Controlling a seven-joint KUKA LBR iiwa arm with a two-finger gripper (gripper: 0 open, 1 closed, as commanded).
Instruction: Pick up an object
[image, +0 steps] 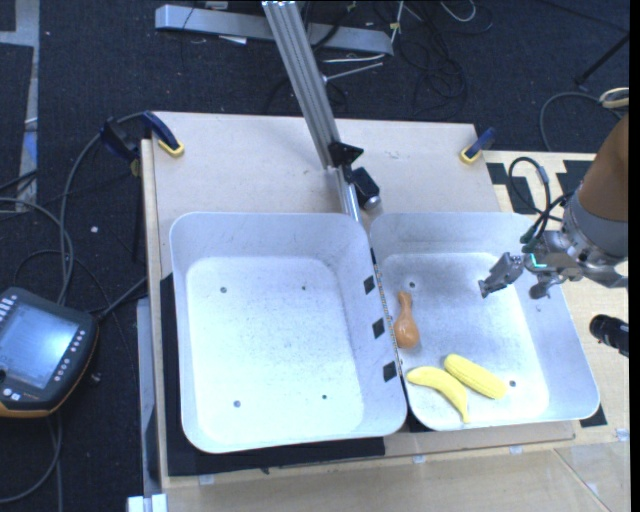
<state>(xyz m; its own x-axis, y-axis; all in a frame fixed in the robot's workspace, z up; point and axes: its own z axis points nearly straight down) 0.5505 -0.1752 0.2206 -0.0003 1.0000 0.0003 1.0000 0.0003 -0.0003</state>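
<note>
Hovering over right bin (560, 330), gripper (520, 275) had fingers apart, nothing between. Two bananas (455, 382) lay below-left; orange chicken-leg toy (406, 320) further left, well apart.

Arm reaching in from the right, wrist low.

The grey arm (605, 215) comes in at the right edge, its orange band uppermost where it enters, the grey wrist below it angled down and to the left. The gripper (515, 278) sticks out leftward from the wrist, one finger (497, 277) pointing left and slightly down, the other nearer the wrist. Nothing sits between the fingers.
</note>
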